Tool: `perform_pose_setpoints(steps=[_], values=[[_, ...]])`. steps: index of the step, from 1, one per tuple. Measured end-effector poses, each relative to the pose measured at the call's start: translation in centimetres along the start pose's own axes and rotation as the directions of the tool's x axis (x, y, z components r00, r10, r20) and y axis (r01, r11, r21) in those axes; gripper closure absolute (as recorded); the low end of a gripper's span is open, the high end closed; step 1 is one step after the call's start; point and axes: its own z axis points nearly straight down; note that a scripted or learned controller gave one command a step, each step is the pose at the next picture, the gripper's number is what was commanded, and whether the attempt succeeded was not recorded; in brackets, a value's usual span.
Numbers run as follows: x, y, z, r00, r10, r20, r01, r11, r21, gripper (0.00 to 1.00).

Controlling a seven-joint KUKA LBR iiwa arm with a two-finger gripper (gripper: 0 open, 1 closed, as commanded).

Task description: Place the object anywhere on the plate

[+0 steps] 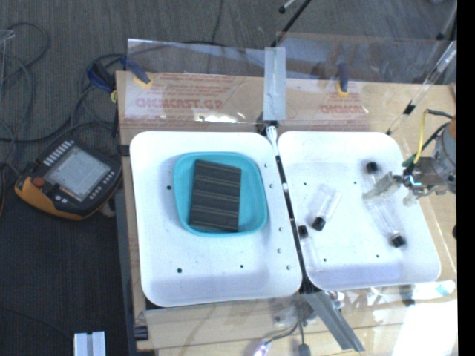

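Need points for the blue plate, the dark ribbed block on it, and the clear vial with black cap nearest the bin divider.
Blue square plate [183, 215]: camera view, bare left rim.
Dark ribbed rectangular block [215, 196]: camera view, centre of its top face.
Clear plastic vial with black cap [323, 201]: camera view, middle of the transparent body.

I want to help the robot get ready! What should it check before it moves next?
1. Blue square plate sits in the left white bin: ok.
2. Room on the plate: not ok in the middle, where a dark ribbed rectangular block lies; the blue rim is free.
3. Objects to pick in the right white bin: ok, three clear plastic vials with black caps, one near the divider, one near the gripper, one lower right.
4. Gripper at the right bin's right edge: ok.
5. Gripper holding a vial: cannot tell.
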Motion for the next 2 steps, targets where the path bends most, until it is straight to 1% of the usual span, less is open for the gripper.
perform_pose_setpoints(steps=[1,2], values=[[-1.7,5.0,-14.4,1.0,0.011,0.001,-0.011,1.0,-0.002,0.0],[-1.4,5.4,-17.5,0.972,0.236,0.0,-0.236,0.972,-0.001,0.0]])
